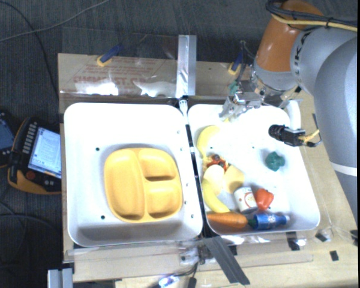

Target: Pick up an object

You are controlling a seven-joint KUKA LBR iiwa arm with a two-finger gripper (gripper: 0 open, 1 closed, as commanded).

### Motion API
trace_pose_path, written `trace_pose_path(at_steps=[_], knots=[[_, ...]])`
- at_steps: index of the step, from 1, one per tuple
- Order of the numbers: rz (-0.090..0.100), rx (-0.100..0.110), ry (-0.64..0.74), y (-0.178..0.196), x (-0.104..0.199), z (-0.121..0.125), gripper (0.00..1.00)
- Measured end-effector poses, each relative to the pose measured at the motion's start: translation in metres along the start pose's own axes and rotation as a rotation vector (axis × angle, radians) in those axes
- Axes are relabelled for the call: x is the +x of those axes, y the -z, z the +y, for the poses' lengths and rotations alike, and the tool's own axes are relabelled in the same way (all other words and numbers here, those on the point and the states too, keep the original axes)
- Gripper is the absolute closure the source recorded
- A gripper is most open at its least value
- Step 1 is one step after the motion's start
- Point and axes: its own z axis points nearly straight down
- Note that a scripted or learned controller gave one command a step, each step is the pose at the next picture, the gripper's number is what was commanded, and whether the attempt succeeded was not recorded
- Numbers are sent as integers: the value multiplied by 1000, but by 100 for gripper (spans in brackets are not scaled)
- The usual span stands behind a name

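Dark carpet floor with loose cables; a handheld pendant lies off the bench's left edge. The bench is tan, with clear plastic sheet along its far edge. Left bin: one yellow divided tray, centred. Right bin: banana and other yellow pieces along the left wall, carrot and blue bottle at the near edge, green lump alone near the right wall. Gripper is at the right bin's far edge; can't tell its opening.
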Motion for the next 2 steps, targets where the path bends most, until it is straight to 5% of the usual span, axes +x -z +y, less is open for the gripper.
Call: trace_pose_path(at_steps=[1, 2], knots=[[0, 0, -42, 0, 39, -71, 100], [-2, -3, 82, 50, -16, -102, 100]])
